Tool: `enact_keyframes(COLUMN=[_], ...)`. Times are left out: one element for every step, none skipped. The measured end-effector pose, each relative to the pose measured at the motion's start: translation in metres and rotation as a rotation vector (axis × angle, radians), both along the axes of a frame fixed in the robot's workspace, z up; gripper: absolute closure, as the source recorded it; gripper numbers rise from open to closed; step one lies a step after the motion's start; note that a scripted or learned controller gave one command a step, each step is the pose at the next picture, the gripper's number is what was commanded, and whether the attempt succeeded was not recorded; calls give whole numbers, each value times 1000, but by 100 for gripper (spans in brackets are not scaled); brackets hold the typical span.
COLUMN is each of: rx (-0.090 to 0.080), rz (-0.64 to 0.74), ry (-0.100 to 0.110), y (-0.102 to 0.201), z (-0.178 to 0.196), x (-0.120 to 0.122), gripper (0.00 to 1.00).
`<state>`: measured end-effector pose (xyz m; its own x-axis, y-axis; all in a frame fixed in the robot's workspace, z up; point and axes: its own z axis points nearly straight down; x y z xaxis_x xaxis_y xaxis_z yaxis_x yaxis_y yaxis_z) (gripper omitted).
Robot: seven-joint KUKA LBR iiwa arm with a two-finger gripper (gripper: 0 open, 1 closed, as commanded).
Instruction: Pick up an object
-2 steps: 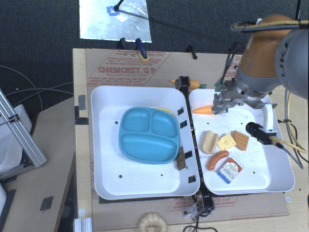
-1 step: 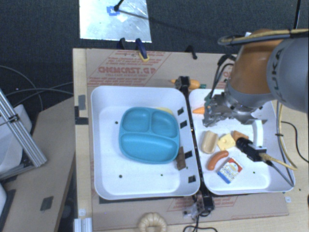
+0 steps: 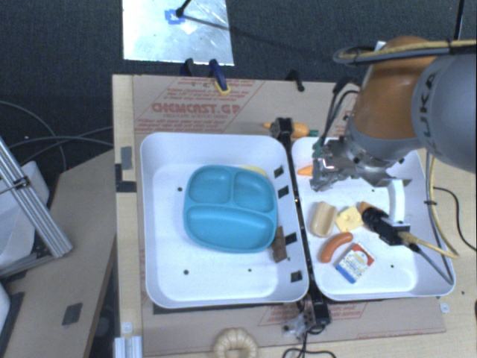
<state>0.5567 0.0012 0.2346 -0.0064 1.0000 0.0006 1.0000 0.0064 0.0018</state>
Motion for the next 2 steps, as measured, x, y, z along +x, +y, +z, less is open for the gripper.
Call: enact_keyframes(rx=[-1, 0], rz=[-3, -5], ry=[2, 0], y=[4, -6], z=[-19, -2], x=[0, 0], gripper=[100, 100])
